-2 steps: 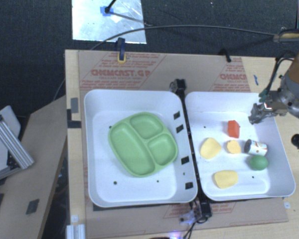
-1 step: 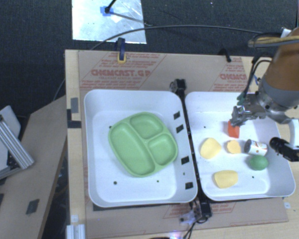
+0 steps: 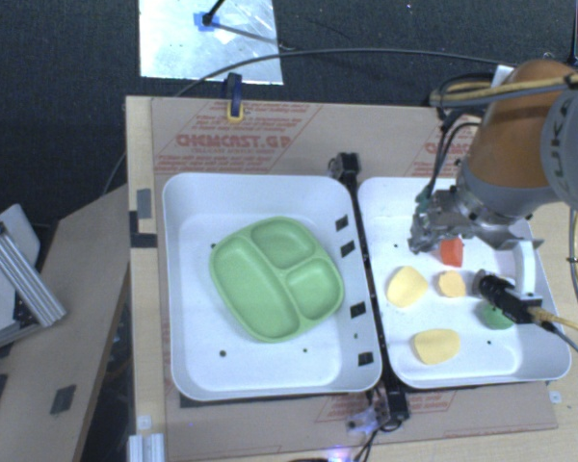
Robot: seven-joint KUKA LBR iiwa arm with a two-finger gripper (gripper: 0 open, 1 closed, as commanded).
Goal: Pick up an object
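Camera view: you see gripper (image 3: pixel 432 231) low in right bin (image 3: pixel 390 200), finger state cannot tell. Orange block (image 3: pixel 451 252) lies just right of tip, nearly touching. Yellow pieces (image 3: pixel 407 286) sit just below. Green tray (image 3: pixel 275 277) in left bin (image 3: pixel 188 258), well apart.

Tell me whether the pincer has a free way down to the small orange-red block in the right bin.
Probably yes: the pincer hangs right beside the small orange-red block, with nothing lying on it.
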